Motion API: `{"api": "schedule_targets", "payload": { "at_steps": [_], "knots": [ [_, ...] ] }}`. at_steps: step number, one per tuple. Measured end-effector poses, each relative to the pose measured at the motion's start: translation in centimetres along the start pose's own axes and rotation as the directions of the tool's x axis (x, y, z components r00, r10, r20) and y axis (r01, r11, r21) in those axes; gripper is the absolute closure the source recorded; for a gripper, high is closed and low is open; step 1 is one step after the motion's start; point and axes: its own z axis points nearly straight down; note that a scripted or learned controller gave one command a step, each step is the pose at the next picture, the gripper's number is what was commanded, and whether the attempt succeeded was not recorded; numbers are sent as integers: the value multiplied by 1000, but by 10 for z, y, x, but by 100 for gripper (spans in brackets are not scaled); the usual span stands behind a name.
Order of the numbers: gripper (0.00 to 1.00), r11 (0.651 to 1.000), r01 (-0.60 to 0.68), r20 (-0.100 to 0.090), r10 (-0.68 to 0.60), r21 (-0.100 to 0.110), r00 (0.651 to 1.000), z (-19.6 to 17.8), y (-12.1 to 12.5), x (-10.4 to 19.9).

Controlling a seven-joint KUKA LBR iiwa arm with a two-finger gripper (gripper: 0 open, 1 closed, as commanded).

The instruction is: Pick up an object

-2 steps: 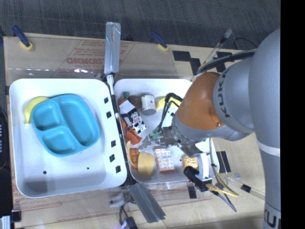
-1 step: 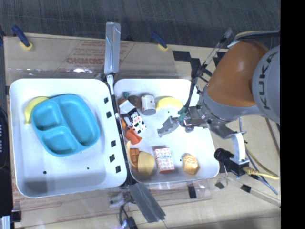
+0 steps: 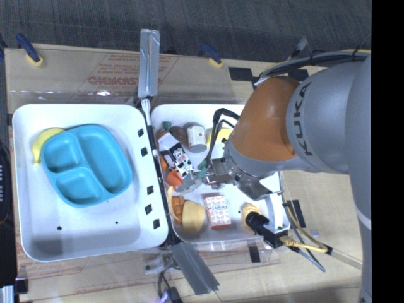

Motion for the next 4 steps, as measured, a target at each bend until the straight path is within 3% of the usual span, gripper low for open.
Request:
{"api": "schedule_targets", "payload": {
  "at_steps": [1, 2, 3, 4],
  "knots": [
    [0, 980, 200, 2, -200, -4, 980, 17, 45, 31],
    [0, 980, 199, 3, -199, -4, 980, 17, 45, 30],
    [0, 957, 291, 1, -291, 0, 957, 17, 23, 67],
    [0, 928, 373, 4, -373, -4, 928, 16, 37, 9]
  ]
}}
